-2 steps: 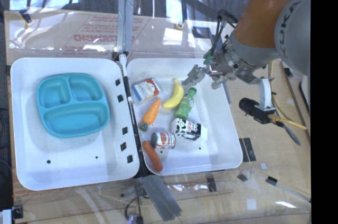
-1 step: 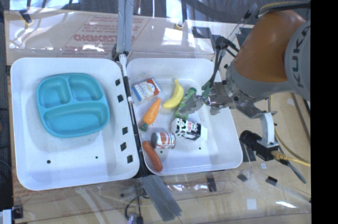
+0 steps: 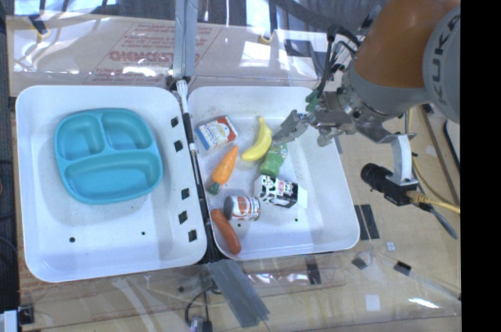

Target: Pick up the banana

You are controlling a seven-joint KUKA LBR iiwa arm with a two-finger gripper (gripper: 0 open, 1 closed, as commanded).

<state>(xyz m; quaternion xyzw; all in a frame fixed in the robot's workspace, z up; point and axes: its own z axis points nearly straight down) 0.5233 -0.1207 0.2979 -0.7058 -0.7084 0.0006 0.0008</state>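
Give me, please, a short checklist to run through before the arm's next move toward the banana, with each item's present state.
1. Banana in sight in the right bin: ok, it lies near the bin's middle.
2. Claw near the banana: ok, it sits just right of the banana's upper end.
3. Banana between the claw's fingers: not ok, the claw stands beside it.
4. Space around the banana: not ok, the green object lies against its lower end and the carrot is close on its left.
5. Claw opening wide enough: cannot tell.
6. Blue tray out of the way: ok, it lies in the left bin.
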